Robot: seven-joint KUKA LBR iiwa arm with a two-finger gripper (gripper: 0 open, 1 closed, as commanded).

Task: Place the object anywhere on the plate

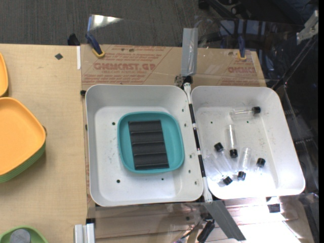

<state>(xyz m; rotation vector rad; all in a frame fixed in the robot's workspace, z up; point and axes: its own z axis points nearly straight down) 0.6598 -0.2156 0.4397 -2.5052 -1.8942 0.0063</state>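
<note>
The teal plate (151,141) sits in the middle of the left white bin (101,181) and carries a dark ribbed rectangular pad (148,145). The task's things, several small clear vials with black caps (231,135), lie scattered on the floor of the right white bin (283,135), apart from the plate and across the divide between the bins. One vial (243,113) lies on its side near the far wall. How the gripper stands cannot be told, nor where the vials lie relative to it.
</note>
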